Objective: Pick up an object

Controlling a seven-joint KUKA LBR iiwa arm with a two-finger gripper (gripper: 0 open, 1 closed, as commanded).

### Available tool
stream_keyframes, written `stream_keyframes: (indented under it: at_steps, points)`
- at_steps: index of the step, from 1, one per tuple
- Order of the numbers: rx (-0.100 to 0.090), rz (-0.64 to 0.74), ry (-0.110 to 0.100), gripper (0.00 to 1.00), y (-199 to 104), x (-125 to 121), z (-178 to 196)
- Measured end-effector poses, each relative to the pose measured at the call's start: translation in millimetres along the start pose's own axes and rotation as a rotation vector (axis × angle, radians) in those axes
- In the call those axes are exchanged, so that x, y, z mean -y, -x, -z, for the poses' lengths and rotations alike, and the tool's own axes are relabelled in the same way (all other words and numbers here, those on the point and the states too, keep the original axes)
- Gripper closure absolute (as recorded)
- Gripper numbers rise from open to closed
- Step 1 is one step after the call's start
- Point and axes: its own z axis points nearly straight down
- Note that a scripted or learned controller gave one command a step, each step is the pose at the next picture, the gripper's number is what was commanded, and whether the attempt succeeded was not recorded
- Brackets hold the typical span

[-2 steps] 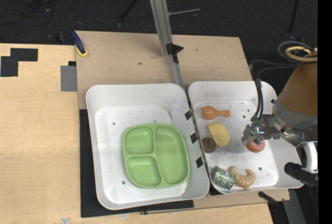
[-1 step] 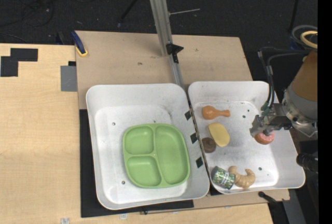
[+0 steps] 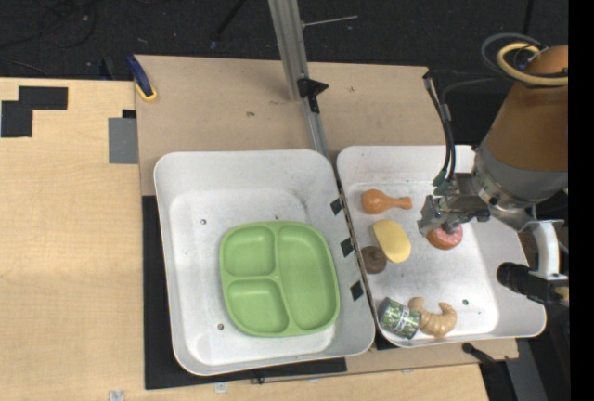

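Note:
My gripper (image 3: 440, 221) hangs low over the right bin (image 3: 483, 297), right above a red round object (image 3: 445, 238) that peeks out under it. To its left lie an orange drumstick-shaped toy (image 3: 383, 200), a yellow oblong piece (image 3: 393, 241) and a small brown round piece (image 3: 373, 259). Near the bin's front edge sit a green-and-white can (image 3: 400, 318) and a tan croissant (image 3: 438, 317).
The left bin (image 3: 186, 204) holds a green divided plate (image 3: 277, 278). A metal post (image 3: 288, 28) rises behind the bins. My arm's grey and orange body (image 3: 529, 130) covers the right bin's far right side.

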Motion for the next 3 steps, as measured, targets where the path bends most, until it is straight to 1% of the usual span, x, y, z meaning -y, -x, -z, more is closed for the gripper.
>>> stream_keyframes:
  at_steps: [1,2,3]
  points:
    - [0.001,-0.001,-0.001,1.00,-45.0,-19.9,-11.5]
    - [0.000,0.000,-0.001,1.00,-105.9,-33.6,-20.2]
    - [0.000,0.000,-0.001,1.00,-158.0,-54.4,-18.2]
